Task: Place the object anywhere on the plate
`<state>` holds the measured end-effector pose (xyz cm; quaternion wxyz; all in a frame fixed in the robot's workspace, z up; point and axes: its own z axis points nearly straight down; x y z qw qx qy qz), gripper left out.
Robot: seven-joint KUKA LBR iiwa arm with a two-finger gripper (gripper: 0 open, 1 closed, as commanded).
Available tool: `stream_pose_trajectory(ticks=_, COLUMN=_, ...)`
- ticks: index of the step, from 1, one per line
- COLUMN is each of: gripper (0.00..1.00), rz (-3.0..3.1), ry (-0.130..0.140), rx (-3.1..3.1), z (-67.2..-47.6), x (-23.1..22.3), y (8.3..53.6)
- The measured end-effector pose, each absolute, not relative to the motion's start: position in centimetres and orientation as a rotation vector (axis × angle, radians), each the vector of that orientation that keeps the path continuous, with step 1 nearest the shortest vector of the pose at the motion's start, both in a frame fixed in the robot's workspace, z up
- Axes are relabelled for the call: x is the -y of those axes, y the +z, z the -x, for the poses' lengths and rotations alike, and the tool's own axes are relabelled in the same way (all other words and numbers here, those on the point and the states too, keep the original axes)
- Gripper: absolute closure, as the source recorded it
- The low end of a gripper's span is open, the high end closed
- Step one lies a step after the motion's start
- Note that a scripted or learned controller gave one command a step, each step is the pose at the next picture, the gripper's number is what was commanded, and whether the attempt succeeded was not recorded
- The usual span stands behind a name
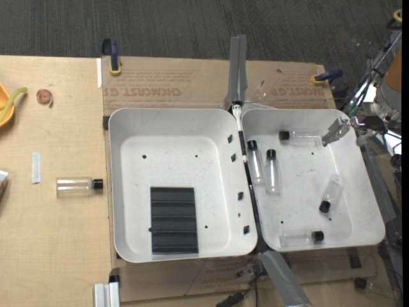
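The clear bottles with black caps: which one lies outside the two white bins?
The bottle on the wooden bench left of the left bin; the others lie inside the right bin.

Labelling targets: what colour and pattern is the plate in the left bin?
Black with ridges, seen in the camera view: the ridged rectangular plate.

a robotics lab: white bins clamped to a plywood bench, clear vials inside.

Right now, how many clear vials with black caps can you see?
6. Five lie in the right bin: top, two side by side at left, right, bottom. One lies on the bench left of the bins.
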<state>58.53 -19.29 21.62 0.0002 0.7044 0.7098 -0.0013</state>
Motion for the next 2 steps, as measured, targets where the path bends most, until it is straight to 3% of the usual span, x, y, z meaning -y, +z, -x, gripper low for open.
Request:
stream_pose_trajectory(ticks=1, gripper=0.0, rz=-1.975, ry=-0.002, rx=-2.44, z=-65.9, x=22.2, y=24.5)
stream_pose_trajectory(ticks=2, gripper=0.0, rz=-1.806, ry=-0.003, rx=-2.568, z=-61.2, x=22.2, y=34.9)
